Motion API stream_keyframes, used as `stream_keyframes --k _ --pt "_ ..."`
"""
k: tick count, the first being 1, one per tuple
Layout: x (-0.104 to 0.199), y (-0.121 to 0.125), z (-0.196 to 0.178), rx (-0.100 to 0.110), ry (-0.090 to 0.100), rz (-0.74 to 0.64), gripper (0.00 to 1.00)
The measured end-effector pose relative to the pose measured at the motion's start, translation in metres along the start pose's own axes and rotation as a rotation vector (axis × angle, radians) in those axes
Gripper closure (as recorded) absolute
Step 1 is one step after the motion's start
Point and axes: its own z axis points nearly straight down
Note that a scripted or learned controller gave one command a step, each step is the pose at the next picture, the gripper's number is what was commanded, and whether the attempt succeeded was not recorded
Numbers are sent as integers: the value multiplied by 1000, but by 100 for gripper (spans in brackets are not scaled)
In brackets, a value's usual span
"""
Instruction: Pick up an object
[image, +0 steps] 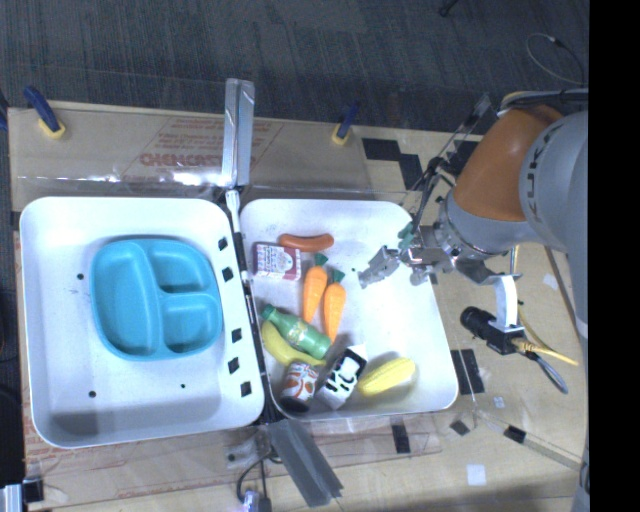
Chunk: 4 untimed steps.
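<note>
You see the right bin as the main landmark here: the gripper hangs over its bare floor in the upper right part, with the grey arm reaching in from the right side of this bin. The jaws look spread apart and nothing sits between them. All the things you can pick lie in the left and lower half of the right bin. At the top of that group there is a sausage, and just below it, near the left wall of the bin, a small red and white carton. Two toy carrots lie side by side in the middle of the bin, left of the gripper and apart from it. Below them you find a green bottle lying over a banana, then a small can, a black and white box, and a yellow corn cob near the lower right corner. To the left of the right bin stands the left bin, which carries a blue divided plate.
</note>
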Motion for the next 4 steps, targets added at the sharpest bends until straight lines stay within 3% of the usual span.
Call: stream_keyframes --k 1,2,3,4 --pt "-10 15 -25 -1 -1 293 0" --pt "31 14 73 2 0 302 0" --pt "84 16 107 1 0 241 0" --pt "84 16 98 5 0 238 100"
